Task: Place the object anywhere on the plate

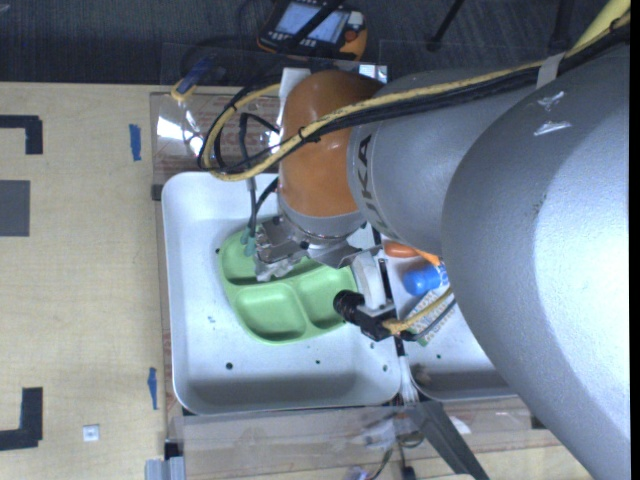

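The big grey arm comes in from the right and covers much of the scene, its orange band sitting over the far side of the left white bin. Below the band the wrist goes down to the pincer, which is low over the far left part of a green divided plate lying in that bin. The wrist hides the pincer tips, so I cannot tell whether it is released or clenched, or whether anything sits in it. The plate's near compartments are in plain sight, pale green with raised ridges between them. Just right of the plate, at the seam between the two bins, a blue object and a small orange one show under the arm, in the near edge of the right bin; which of these is the task's object I cannot say. Yellow and black cables loop along the arm. The wooden table carries black and blue tape marks on the left.
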You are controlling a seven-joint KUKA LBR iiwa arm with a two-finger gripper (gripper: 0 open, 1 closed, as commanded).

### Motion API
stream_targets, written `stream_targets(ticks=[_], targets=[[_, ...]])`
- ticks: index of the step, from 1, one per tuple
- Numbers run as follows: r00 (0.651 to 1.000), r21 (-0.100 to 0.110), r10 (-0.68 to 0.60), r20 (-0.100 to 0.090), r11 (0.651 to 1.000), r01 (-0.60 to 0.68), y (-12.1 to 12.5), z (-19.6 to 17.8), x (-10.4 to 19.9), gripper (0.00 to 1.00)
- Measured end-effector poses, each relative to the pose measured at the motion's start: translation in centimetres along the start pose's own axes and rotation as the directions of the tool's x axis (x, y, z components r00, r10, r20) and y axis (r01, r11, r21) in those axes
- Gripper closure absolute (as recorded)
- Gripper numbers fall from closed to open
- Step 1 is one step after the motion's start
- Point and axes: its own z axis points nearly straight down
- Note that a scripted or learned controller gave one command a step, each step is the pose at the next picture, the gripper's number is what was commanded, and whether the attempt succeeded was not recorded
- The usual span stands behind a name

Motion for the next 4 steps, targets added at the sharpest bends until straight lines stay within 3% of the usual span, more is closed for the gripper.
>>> stream_targets(ticks=[1,2,3,4], targets=[[0.992,0.004,0.122,0.000,0.992,-0.122,-5.3,-1.9,-2.8,1.00],[0.992,-0.017,0.122,-0.004,0.992,-0.122,-2.3,8.3,1.2,1.00],[0.963,-0.004,0.269,-0.004,0.963,-0.269,3.5,8.3,0.9,1.00],[0.964,-0.005,0.266,-0.003,0.964,-0.266,3.6,7.3,1.0,1.00]])
